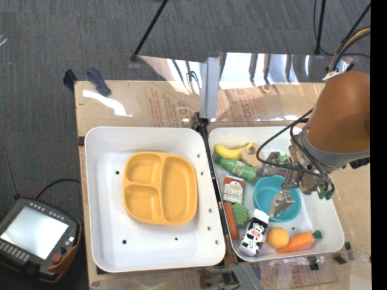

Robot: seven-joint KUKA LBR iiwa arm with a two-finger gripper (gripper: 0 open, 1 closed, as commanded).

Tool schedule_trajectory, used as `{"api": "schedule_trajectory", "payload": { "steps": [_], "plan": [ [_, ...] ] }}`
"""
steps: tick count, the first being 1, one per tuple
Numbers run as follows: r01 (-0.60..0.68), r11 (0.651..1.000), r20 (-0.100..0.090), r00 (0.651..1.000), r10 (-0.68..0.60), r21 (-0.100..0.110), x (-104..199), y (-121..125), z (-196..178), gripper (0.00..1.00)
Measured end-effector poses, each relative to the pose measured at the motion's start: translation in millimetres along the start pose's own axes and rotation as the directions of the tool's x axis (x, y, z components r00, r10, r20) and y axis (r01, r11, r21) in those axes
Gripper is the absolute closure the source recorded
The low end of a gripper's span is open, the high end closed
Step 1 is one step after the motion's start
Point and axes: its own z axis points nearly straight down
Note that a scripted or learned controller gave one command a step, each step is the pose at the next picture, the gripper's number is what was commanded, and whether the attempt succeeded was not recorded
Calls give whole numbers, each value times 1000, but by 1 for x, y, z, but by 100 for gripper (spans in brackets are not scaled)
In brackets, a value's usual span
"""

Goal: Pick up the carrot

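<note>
Carrot: a small orange toy, tapered, with a green leafy tip at its right end; it lies almost flat, tilted slightly up to the right, in the front right corner of the right bin.
Carrot's neighbours: a round orange fruit touches its left end; a cow-patterned milk carton lies further left.
Gripper: hangs over the blue bowl, above and left of the carrot, apart from it.
Fingers: metal, pointing down toward the bowl; nothing shows between them, and whether they stand wide or narrow cannot be told from here.
Arm: the orange band bulks over the right bin's far right side.
Other things in right bin: a banana, a green bottle, a small red-and-white box, a red sausage-like piece along the left wall.
Left bin: holds a yellow divided tray.
Worktop: brown, carrying both bins side by side.
</note>
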Motion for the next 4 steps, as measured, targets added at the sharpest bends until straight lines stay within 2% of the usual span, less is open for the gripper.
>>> {"api": "schedule_trajectory", "payload": {
  "steps": [1,2,3,4],
  "plan": [
    [117,993,-8,993,-117,-3,41,-26,102,0],
    [124,992,-1,992,-124,-2,38,-24,90,100],
    [314,949,2,949,-314,6,27,17,41,100],
    [350,937,12,937,-350,7,25,-20,-154,100]
  ]
}}
